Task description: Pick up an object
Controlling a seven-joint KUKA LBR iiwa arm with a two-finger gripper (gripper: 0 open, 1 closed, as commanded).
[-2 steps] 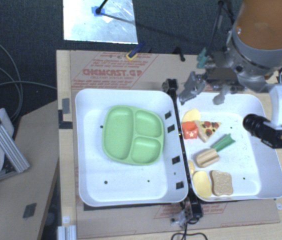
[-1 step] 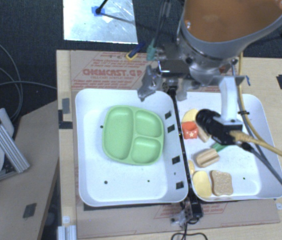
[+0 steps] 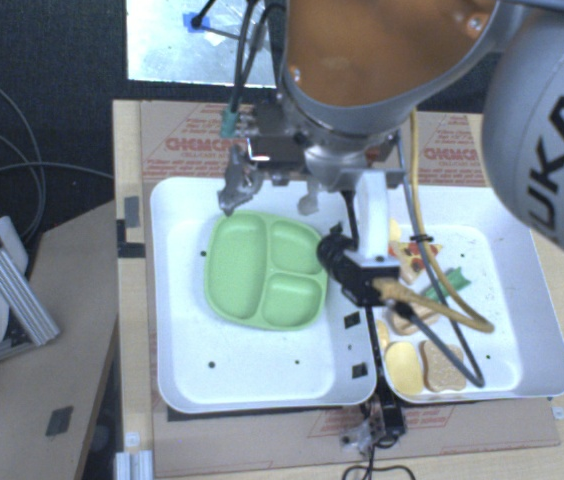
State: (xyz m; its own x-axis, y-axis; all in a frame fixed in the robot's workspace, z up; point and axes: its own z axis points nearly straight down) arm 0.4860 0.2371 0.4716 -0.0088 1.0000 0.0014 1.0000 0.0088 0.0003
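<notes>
Gripper point(image 3: 267, 200) low over the left bin point(image 3: 187, 368), hanging just above the far edge of a green divided plate point(image 3: 267, 271). I see two fingertips, one at the plate's far left corner point(image 3: 230, 204), the other further right point(image 3: 308, 205), set apart with nothing between them. Whether either tip touches the plate rim I cannot tell from this angle.

Plate lies flat near the middle of the left bin, three compartments facing up, its right side close to the wall shared with the right bin point(image 3: 522, 268).

Arm point(image 3: 382, 38) crowds the upper frame, orange band above the wrist, grey housing at the right.

Right bin holds a cluster of small items: a yellow round piece point(image 3: 403, 359) at the near left corner, a tan toast-like slice point(image 3: 444, 366) just beside it, a green bit point(image 3: 458, 279) and something red and yellow point(image 3: 414, 255) toward the far side. Cables point(image 3: 442, 313), black and yellow, drape across these items.

Both bins sit on cardboard point(image 3: 177, 138) with red print.
</notes>
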